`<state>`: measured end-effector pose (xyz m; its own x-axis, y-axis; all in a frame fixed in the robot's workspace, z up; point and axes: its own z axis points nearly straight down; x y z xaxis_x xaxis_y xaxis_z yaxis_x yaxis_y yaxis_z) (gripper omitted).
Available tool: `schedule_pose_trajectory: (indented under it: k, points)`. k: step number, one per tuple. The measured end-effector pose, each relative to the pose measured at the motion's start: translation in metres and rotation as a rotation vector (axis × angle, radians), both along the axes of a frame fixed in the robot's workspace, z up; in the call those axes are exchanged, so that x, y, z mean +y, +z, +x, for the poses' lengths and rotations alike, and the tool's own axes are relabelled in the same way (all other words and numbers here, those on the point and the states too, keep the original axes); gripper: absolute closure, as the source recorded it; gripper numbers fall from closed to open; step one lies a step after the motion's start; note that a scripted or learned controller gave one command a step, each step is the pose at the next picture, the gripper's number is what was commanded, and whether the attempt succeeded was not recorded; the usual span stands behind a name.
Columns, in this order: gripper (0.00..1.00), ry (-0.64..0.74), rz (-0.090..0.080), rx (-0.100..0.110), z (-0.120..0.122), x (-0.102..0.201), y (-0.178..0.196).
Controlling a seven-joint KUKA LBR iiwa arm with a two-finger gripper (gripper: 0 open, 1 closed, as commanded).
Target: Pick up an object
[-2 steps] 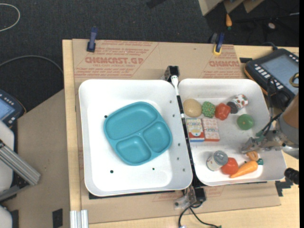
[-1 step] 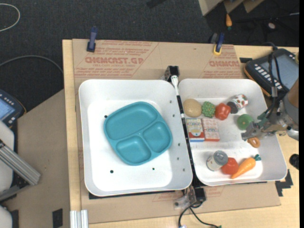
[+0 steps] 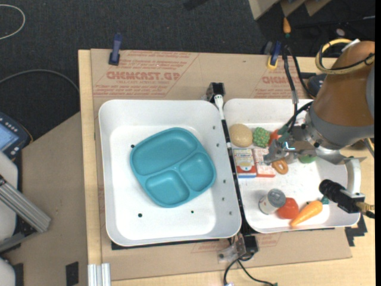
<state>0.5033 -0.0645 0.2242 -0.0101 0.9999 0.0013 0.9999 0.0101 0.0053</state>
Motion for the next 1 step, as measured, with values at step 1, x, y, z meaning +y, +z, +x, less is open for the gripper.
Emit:
schedule_pose_trajectory:
  k: [1]
  points:
    - [1.00,-0.002,0.001,0.002,-0.0192,0.0711,0.0243]
